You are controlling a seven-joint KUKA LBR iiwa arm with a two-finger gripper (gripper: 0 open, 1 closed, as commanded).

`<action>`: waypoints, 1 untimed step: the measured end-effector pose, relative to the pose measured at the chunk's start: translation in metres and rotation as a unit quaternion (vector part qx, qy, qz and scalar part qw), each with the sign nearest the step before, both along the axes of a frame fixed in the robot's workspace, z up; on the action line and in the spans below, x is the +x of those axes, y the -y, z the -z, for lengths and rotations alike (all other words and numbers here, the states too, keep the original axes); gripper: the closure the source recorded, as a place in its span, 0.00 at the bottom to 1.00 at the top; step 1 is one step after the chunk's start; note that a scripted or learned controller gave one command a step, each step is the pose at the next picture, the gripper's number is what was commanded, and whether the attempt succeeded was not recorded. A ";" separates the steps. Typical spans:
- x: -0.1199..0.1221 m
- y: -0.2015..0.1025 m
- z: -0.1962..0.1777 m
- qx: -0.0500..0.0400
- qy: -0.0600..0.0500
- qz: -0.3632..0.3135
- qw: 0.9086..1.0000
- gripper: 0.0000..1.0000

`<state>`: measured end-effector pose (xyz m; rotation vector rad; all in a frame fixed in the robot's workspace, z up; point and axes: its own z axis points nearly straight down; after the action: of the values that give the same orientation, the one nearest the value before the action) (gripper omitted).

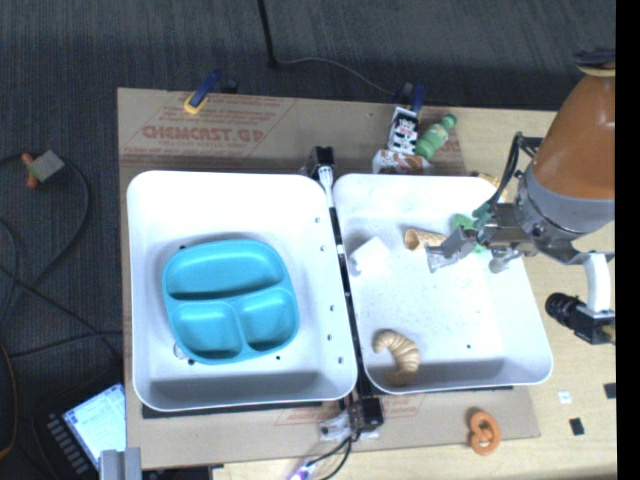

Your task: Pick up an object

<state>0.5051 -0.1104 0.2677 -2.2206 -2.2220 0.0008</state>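
You can see the pincer [450, 251] hanging over the right bin [520, 358], but you cannot tell how it stands. A tan cone-shaped thing [422, 237] lies just at its 10 o'clock, and a curly brown piece [398, 353] sits at the bin's 7 o'clock. The blue tray [230, 299] rests in the left bin [150, 198].

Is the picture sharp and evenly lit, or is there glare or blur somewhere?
In the camera view, light is even and soft; the white bins look bright, almost washed out. The blue tray is fairly sharp. The gripper is slightly soft, and the orange band has blurred edges.
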 end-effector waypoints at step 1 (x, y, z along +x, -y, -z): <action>-0.022 0.057 0.088 0.000 -0.001 0.001 1.000 0.00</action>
<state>0.4828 -0.1678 0.1797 -2.2214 -2.2185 0.0038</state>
